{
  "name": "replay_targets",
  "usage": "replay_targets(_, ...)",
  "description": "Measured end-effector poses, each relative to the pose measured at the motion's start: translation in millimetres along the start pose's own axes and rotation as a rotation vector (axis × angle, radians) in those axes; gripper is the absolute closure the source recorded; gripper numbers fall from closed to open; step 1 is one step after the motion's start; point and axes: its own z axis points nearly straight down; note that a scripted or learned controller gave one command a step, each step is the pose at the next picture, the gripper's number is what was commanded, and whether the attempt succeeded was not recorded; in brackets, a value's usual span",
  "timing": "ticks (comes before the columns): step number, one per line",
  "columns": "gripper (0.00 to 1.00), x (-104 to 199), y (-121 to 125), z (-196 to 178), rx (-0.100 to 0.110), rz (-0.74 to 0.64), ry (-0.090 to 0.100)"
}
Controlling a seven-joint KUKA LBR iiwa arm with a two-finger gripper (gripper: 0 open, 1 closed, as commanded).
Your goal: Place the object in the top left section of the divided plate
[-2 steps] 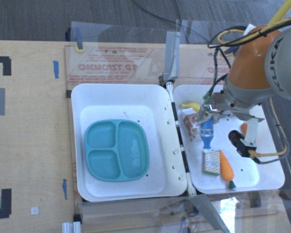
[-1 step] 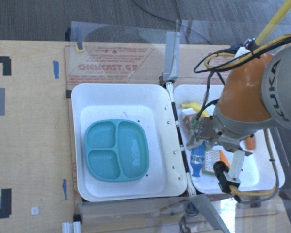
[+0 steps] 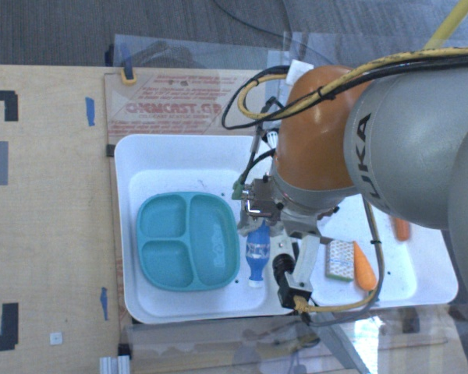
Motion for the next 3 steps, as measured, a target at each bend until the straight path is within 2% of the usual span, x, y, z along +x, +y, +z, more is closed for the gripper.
replay_targets(1, 1.0, 54.1, -5.6, 52.9, 0.004, -0.012, -0.001)
replay_targets(2, 1.0, 79.9, -7.1, -70.4, 0.0, -0.184, -0.001)
replay_targets(3, 1.0, 91.5, -8.1, -25.5, 0.004, -0.094, -0.002)
